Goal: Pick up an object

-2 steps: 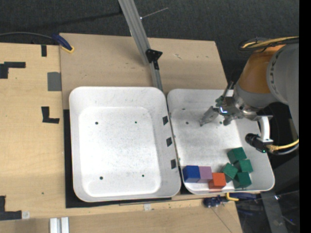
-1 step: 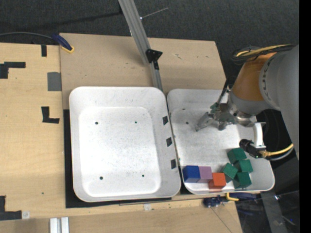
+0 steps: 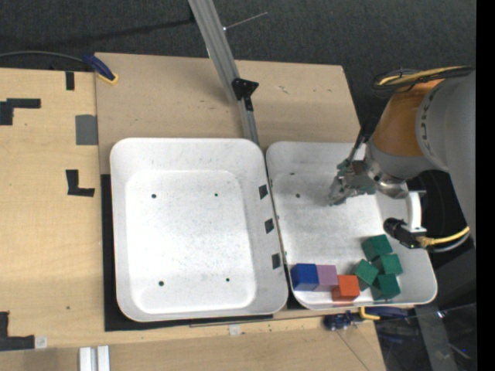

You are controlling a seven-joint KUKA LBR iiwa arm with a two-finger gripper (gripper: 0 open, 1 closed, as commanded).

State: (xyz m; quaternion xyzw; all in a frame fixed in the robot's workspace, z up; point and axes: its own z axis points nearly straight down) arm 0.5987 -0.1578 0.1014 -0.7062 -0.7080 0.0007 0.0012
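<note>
Blocks: green cluster, blue, purple and orange lie along the right bin's near edge. The gripper hangs over bare floor farther back, jaw state indiscernible.

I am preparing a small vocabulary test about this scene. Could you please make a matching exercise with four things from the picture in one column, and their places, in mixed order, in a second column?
Things:
1. blue block
2. orange block
3. gripper
4. green blocks

Places:
A. over the bare upper part of the right bin
B. at the near wall, next to the divide between the bins
C. clustered in the near right corner
D. between the purple block and the green ones

Pairs: 1-B, 2-D, 3-A, 4-C
</note>
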